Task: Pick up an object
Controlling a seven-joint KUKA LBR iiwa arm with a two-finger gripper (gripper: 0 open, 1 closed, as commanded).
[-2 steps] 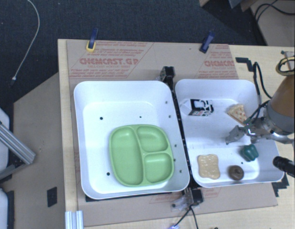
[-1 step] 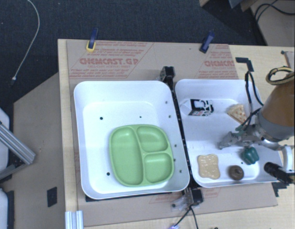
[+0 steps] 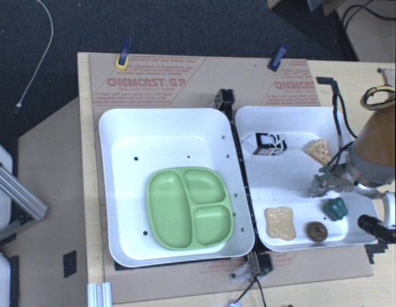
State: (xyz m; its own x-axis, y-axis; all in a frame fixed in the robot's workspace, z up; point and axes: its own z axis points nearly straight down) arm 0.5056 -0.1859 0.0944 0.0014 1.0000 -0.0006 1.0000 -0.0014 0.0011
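Hovering just left of the teal toy [image 3: 336, 208], the claw [image 3: 325, 185] (can't tell its state) might just nudge it away.

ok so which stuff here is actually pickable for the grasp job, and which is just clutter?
Belongs to the job:
claw, low in the right bin
teal object
brown round piece
tan bread slice
pale cracker-like piece
black-and-white item

Lying about:
green divided plate in the left bin
blue clamps
cardboard sheet
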